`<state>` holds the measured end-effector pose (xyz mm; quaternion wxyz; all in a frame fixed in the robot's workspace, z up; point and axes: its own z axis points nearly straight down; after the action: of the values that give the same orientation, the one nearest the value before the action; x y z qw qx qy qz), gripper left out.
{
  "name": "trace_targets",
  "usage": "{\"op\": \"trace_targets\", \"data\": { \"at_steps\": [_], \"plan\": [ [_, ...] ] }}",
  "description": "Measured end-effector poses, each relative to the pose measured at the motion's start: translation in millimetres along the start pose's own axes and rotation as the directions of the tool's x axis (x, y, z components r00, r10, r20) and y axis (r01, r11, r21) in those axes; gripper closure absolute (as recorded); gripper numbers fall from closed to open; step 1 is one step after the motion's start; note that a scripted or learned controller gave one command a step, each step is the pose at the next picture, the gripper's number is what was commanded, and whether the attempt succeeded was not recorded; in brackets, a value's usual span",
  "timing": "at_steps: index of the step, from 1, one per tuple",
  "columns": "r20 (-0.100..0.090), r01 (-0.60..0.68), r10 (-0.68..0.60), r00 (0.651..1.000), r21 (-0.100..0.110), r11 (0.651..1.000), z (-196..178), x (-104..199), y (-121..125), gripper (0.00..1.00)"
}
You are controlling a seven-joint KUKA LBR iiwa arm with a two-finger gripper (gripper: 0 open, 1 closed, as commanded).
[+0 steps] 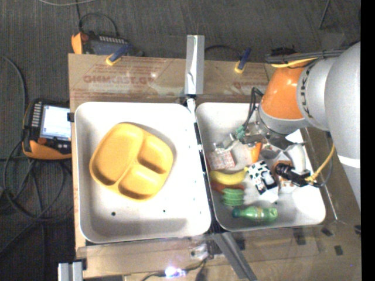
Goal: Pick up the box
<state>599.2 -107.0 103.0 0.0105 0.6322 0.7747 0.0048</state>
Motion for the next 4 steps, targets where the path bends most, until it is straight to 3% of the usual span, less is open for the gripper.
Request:
{"op": "trace_targets", "data": {
  "at_steps": [1,2,3,4],
  "plan": [
    [0.000,0.000,0.000,1.000,0.000,1.000,0.0,0.0,0.0,0.00],
    [-0.007,-0.114,0.114,0.993,0.012,0.993,14.0,-30.2,30.2,0.00],
    [-0.003,-0.373,0.373,0.928,0.008,0.928,11.6,2.4,-36.1,0.00],
    [0.004,-0.395,0.395,0.919,0.024,0.918,-24.1,-45.5,35.0,0.00]
  ]
}}
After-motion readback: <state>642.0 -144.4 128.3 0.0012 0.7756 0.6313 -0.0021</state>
